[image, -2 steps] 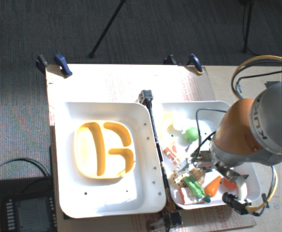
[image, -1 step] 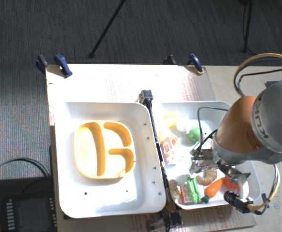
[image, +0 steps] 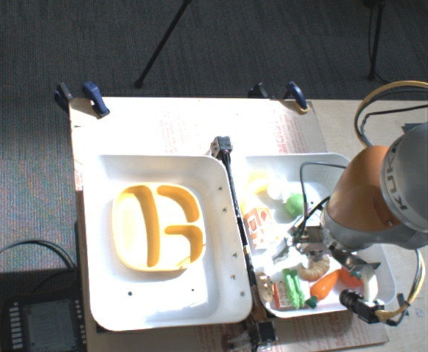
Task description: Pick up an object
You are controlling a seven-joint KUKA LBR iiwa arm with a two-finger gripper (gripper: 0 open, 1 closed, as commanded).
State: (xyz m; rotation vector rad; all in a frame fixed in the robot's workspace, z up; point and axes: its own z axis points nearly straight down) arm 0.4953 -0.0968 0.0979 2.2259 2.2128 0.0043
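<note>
My gripper (image: 304, 249) hangs low in the right bin (image: 324, 163), its metal fingers spread over a tan, shrimp-like toy (image: 316, 269) just below them. Nothing sits between the fingers. An orange carrot toy (image: 324, 284) lies right of a green ridged toy (image: 294, 290) near the bin's front wall. A red-and-white packet (image: 257, 224) lies left of the gripper. A green ball (image: 294, 203) and a pale yellow and white piece (image: 267, 188) rest further back. The orange-banded wrist hides the bin's right part.
The left bin (image: 111, 174) holds a yellow divided tray (image: 157, 227). A black bar (image: 232, 189) runs between the bins. Blue clamps (image: 95, 97) grip the bench's back edge. Cables loop at the arm's right side (image: 379, 101).
</note>
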